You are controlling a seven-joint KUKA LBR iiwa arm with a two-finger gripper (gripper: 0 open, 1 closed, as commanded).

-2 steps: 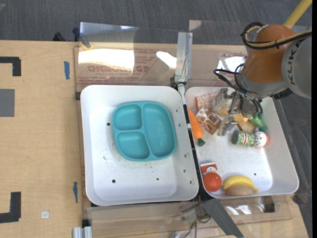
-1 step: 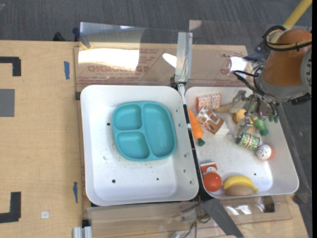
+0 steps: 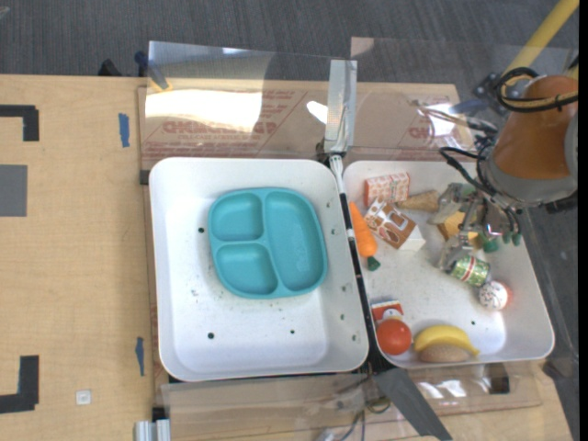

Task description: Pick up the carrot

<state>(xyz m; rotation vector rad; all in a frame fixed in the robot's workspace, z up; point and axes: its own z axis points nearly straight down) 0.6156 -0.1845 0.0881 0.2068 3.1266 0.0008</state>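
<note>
- The carrot point(image 3: 364, 233) lies in the right bin point(image 3: 528, 288), hard against that bin's left wall, with its green stem end pointing toward the near side
- It rests free on the white floor, just beside a small brown and white carton point(image 3: 392, 225) and apart from the hand
- The arm point(image 3: 537, 136) comes in from the right, its orange band over the far right corner of the bin
- The hand point(image 3: 470, 231) hangs low over the right half of that bin, above a small heap of items; its dark fingers blend with cables and clutter, so whether they are apart or together cannot be told
- Just under the hand sits a can with a red and green label point(image 3: 470, 270), and next to that a white ball point(image 3: 493, 295)
- A red and white box point(image 3: 386, 188) stands near the bin's far wall
- At the near edge lie a red tomato point(image 3: 395, 337) and a yellow banana point(image 3: 445, 340), side by side
- The left bin point(image 3: 184, 338) holds a teal divided plate point(image 3: 267, 242) with three compartments
- Both bins rest on a tabletop point(image 3: 64, 246) covered in brown board
</note>
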